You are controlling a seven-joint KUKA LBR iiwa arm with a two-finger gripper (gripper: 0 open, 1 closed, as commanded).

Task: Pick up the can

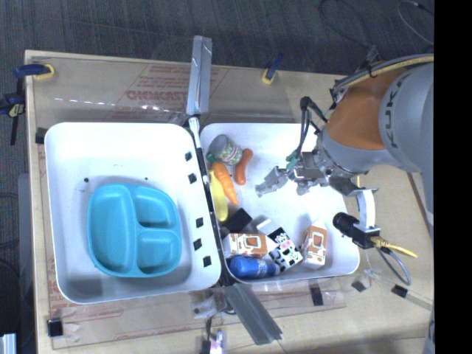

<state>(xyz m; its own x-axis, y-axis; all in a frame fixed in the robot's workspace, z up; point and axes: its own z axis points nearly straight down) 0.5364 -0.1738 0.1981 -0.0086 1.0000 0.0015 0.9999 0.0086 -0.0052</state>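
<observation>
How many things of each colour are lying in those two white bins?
Blue: 2, the divided tray in the left bin and a bottle.
Orange or red: 2, a carrot and a sausage-shaped piece.
Yellow: 1, a banana.
Orange-and-white cartons: 2.
Black-and-white: 1, a cow-patterned piece.
Grey-green: 1, the can.
Total: 9.

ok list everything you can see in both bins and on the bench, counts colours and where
plate: 1, light blue, three compartments, in the left bin
can: 1, grey with green label, on its side, top left of the right bin
chili: 1, red-orange, right of the can
carrot: 1, orange, below the can
banana: 1, yellow, along the right bin's left wall
cartons: 2, orange and white, bottom of the right bin
cow-pattern box: 1, black and white, between the cartons
bottle: 1, blue, bottom edge
gripper: 1, grey, over the right bin's middle
</observation>
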